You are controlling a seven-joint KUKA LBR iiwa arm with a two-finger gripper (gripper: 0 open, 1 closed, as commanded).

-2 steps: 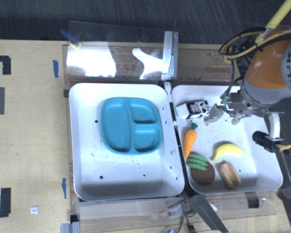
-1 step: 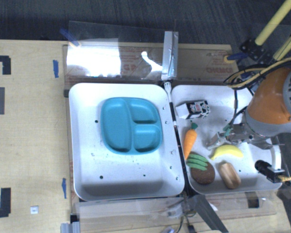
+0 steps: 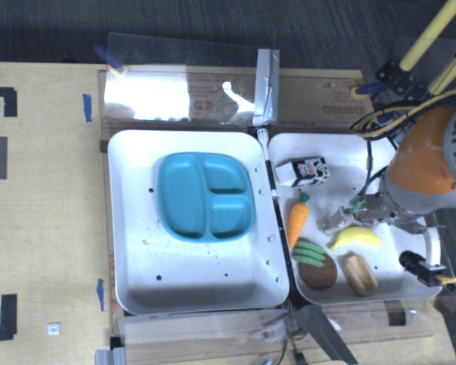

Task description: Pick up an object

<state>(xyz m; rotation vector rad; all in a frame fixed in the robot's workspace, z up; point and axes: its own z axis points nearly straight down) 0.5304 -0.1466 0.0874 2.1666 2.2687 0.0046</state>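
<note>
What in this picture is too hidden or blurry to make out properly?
- Gripper, camera view: small and blurred above the banana, so its grip is unclear.
- Arm: cut off by the right edge.
- Small box: its printing is too small to read.
- Brown round toy: partly covered by the green piece, so its kind is unclear.

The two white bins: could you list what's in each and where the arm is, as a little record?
left bin: one blue divided tray
right bin: small white carton, toy carrot, banana, green-and-brown round toy, brown bread-like piece
arm: over the right bin, reaching in from the right
gripper: low, just above the banana, beside the carrot
held: nothing visibly between its fingers
fingers open or shut: cannot tell
</note>
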